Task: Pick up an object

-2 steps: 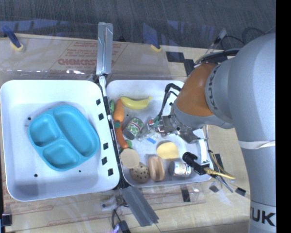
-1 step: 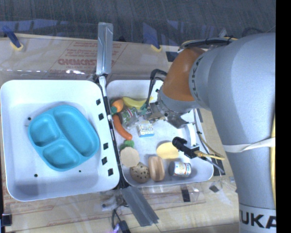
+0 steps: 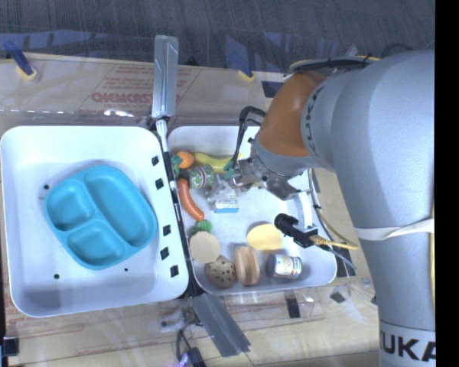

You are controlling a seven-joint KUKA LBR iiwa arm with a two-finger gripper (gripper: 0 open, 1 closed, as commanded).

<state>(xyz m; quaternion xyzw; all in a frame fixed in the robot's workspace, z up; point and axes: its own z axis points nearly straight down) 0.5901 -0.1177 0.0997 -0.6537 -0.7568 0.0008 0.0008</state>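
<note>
The right bin (image 3: 214,138) holds several small toy foods. A yellow banana (image 3: 211,160) lies at the back beside a small orange piece (image 3: 184,159). A carrot (image 3: 189,199) lies along the left wall with a small can (image 3: 199,177) next to it. Toward the front sit a pale round piece (image 3: 204,246), a brown spotted cookie (image 3: 220,272), a bread-like piece (image 3: 247,264), a yellow piece (image 3: 265,237) and a tin can (image 3: 284,266). My gripper (image 3: 236,176) reaches down from the orange-banded wrist (image 3: 289,121) over the banana's right end, above a small blue-and-white box (image 3: 226,203).
The left bin (image 3: 23,174) holds a blue divided tray (image 3: 99,214). A metal divider bar (image 3: 165,75) runs between the bins at the back. The big grey arm body (image 3: 382,167) covers the right side of the bench. A black cable clip (image 3: 289,228) hangs over the right bin.
</note>
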